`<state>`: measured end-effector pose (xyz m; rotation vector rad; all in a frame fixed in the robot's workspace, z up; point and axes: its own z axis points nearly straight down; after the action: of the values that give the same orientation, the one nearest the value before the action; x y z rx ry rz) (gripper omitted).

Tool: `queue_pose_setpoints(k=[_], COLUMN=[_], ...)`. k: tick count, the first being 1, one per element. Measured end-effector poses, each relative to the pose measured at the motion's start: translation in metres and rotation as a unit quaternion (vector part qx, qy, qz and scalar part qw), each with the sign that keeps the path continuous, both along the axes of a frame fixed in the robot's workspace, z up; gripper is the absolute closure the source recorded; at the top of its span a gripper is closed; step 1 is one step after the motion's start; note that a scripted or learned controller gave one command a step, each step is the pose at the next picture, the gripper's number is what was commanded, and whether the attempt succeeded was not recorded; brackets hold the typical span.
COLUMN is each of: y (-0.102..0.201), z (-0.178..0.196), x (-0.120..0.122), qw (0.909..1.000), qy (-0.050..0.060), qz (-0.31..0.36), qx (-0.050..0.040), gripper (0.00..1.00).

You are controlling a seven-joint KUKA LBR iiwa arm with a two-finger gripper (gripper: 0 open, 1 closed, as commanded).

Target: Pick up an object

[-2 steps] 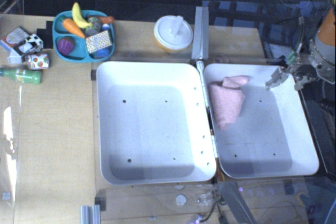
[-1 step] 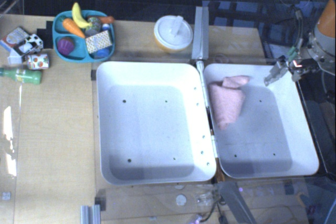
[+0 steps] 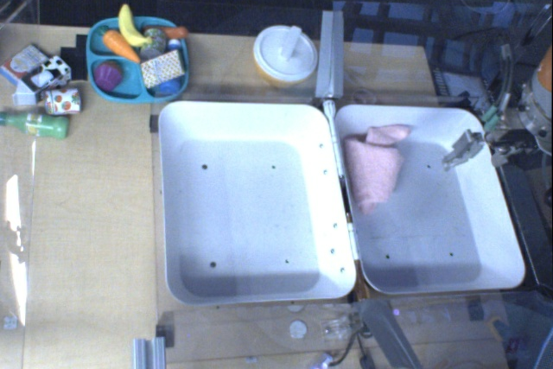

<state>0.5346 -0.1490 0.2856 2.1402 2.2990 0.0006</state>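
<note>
A crumpled pink cloth [image 3: 377, 166] lies in the right bin [image 3: 449, 272], against its left wall and toward the back. My gripper [image 3: 464, 149] hangs over the same bin's right rear part, about a hand's width to the right of the cloth and apart from it. Nothing shows held in the gripper. The arm comes in from the right edge behind it.
The left bin [image 3: 251, 272] sits beside the right one, with a metal divider [image 3: 327, 56] behind their shared edge. On the bench behind are a white lidded bowl [image 3: 285, 54], a blue tray of toy food [image 3: 138, 59] and small toys [image 3: 43, 78] at far left.
</note>
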Motion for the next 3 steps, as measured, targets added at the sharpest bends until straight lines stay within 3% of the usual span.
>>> queue_pose_setpoints(k=[1,2,3], y=[0.006,0.033,0.047], z=[-0.145,-0.195,-0.195], x=[0.058,0.093,0.134], qw=[0.9924,0.9889,0.9876], qy=[0.001,-0.007,0.002], qz=[0.123,0.149,0.157], qx=[0.0003,-0.0026,-0.0024], gripper=[0.00,0.00,0.00])
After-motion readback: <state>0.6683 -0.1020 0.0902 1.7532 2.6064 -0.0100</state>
